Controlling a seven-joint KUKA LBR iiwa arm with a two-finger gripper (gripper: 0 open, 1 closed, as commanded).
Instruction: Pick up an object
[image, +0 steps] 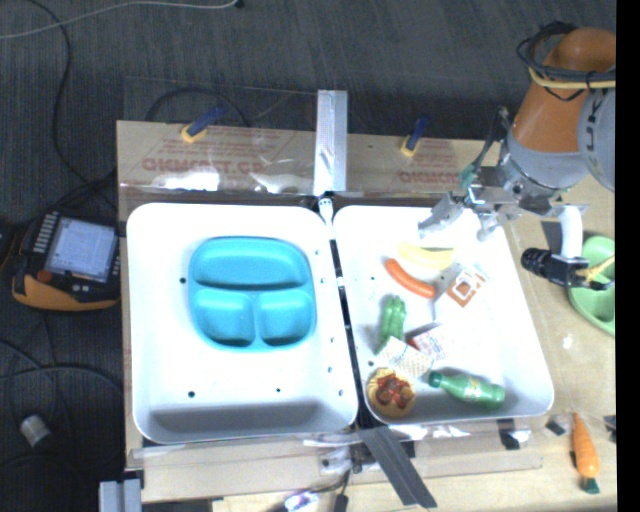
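Looking risky mostly because of the clutter in the right bin (535, 340): yellow banana-shaped piece (425, 258), orange carrot-like stick (411, 279) and small orange-and-white box (464, 287) all bunched close, some touching. Coming down there could easily nudge one sideways or pinch two at once, or clip the bin's far rim. Lower down, green pepper (391, 318), green bottle (467, 388) and little pizza-looking disc (391, 391) crowded too, bottle likely to roll. Gripper (462, 211) hanging over the bin's upper right corner, just beyond the yellow piece, carrying nothing visible. Can't tell how wide it's spread, too blurry from this angle. Left bin (150, 330) with just the blue divided tray (252, 291).
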